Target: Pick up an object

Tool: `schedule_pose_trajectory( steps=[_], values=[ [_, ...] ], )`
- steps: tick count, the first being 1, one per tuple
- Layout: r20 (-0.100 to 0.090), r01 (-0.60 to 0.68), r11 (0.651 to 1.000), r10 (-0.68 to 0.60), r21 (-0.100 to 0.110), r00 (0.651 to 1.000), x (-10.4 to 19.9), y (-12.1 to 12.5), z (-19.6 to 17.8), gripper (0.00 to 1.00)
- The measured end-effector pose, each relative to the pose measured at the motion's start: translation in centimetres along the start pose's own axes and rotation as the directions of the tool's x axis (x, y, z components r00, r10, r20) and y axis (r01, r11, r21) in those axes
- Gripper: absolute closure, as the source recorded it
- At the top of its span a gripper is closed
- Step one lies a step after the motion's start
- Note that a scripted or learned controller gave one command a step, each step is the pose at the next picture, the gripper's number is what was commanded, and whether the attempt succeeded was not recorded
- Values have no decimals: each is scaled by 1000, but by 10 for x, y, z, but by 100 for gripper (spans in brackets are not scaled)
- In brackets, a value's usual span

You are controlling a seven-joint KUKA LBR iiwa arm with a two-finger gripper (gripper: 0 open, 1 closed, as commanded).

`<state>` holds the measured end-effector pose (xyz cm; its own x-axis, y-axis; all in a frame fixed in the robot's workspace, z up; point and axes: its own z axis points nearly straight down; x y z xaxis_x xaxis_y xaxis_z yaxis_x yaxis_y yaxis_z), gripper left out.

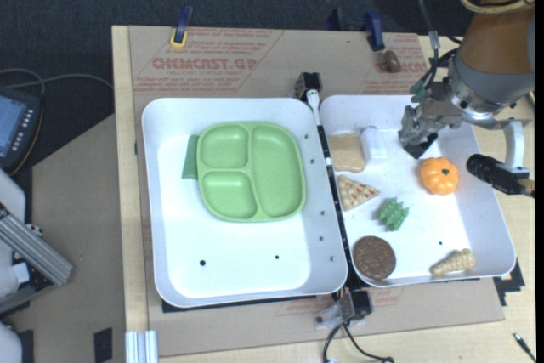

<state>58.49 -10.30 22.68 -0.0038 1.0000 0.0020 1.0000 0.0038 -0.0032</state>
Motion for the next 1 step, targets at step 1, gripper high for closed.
schedule_pose_trajectory(
  steps=[1],
  values=[
    [-1, -1, 1000, 1, 2, 1000, 38, -36, 6, 100]
  ],
)
